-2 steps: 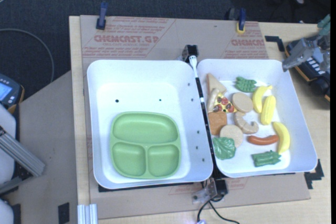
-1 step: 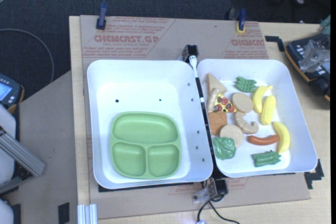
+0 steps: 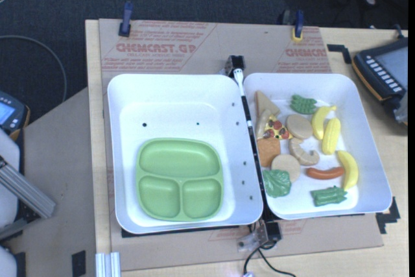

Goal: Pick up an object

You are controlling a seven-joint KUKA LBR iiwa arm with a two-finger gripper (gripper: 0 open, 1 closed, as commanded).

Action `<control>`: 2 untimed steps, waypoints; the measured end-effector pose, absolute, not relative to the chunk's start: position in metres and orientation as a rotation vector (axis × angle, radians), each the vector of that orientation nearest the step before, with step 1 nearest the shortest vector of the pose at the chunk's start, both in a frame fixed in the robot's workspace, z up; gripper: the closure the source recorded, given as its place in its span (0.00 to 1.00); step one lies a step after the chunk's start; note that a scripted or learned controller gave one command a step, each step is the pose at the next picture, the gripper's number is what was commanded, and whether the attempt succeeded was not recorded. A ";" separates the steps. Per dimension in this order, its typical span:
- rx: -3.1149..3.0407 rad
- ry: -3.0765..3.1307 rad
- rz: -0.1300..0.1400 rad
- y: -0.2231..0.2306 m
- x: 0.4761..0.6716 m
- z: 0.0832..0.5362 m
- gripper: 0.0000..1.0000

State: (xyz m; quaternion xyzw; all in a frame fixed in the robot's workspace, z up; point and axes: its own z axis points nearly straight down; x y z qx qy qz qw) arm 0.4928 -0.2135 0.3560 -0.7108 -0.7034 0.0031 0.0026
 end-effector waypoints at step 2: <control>-2.222 -2.216 0.002 -0.204 0.478 0.273 1.00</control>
